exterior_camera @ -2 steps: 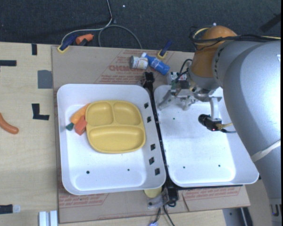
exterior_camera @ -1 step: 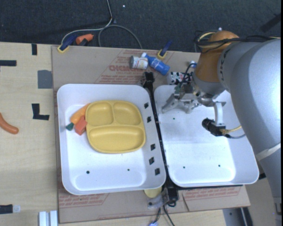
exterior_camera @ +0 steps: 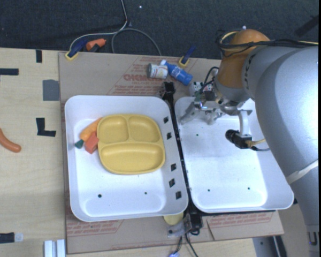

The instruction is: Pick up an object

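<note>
So, the gripper (exterior_camera: 201, 110) was parked low over the right bin (exterior_camera: 257, 197), up toward that bin's 11 o'clock corner, just beside the divider. Whether it was open or closed couldn't be told from this angle, tbh; too much wrist hardware was bunched together there. Nothing could be seen gripped in it, so the pick was judged as not yet done.

The stuff worth picking was all in the left bin (exterior_camera: 123, 205). A yellow divided plate (exterior_camera: 131, 143) was laid flat near the middle, and a small orange and red piece (exterior_camera: 90, 136) was tucked against the plate's 9 o'clock edge, touching it, with a tiny green bit at its outer end. From the gripper, all of that lay off at roughly 8 to 9 o'clock, across the divider.

Handling guesses: the plate was probably stiff, light plastic, smooth and a bit slippery. Lying flat, it would best be taken by the raised rim, or pinched across one of the inner ridges. The orange piece was likely light too, maybe a toy veggie. It should be pinched across its narrow width, though being wedged between the plate and the bin wall, it could easily be nudged away instead of grabbed.
</note>
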`<state>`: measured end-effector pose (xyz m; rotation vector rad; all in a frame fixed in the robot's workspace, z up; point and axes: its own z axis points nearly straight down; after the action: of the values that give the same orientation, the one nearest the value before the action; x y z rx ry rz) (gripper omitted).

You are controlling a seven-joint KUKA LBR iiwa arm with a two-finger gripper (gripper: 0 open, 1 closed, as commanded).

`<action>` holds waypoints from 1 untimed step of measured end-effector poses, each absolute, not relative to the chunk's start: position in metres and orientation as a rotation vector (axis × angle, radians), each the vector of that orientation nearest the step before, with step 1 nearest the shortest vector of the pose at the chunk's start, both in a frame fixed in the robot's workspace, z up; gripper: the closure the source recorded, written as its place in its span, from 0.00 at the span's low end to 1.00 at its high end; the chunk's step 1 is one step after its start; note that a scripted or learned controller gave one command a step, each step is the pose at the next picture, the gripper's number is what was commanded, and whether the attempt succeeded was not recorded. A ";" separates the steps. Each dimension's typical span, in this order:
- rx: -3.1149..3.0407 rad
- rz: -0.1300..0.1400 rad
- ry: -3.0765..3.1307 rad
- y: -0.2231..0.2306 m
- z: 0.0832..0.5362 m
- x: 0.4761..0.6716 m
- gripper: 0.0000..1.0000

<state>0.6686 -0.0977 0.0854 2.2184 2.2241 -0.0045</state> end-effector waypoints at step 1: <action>2.221 0.003 2.214 -0.180 0.087 0.669 0.00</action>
<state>0.6692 -0.1804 0.0868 2.2213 2.2143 0.0029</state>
